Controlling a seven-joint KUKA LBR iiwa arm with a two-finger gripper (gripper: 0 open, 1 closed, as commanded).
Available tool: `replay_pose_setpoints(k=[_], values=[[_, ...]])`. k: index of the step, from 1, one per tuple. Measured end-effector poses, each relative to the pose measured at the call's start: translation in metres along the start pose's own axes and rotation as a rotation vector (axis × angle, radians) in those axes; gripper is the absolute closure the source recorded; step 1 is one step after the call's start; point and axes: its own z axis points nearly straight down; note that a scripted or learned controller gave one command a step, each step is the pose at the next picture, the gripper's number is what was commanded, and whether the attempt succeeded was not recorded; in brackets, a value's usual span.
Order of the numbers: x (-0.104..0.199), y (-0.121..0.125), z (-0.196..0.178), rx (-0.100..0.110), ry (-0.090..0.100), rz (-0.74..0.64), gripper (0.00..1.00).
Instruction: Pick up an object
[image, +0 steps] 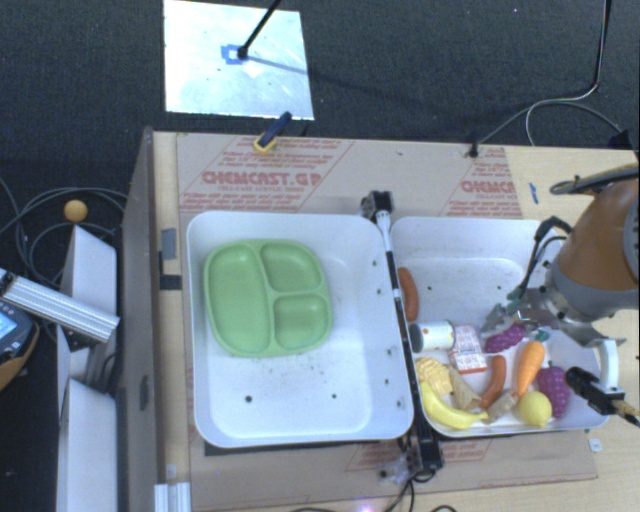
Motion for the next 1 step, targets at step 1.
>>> replay_pose_setpoints(k=[1], values=[[0.0696, 0.0145, 0.0012, 0.002, 0.0, -0.001, 1.0]])
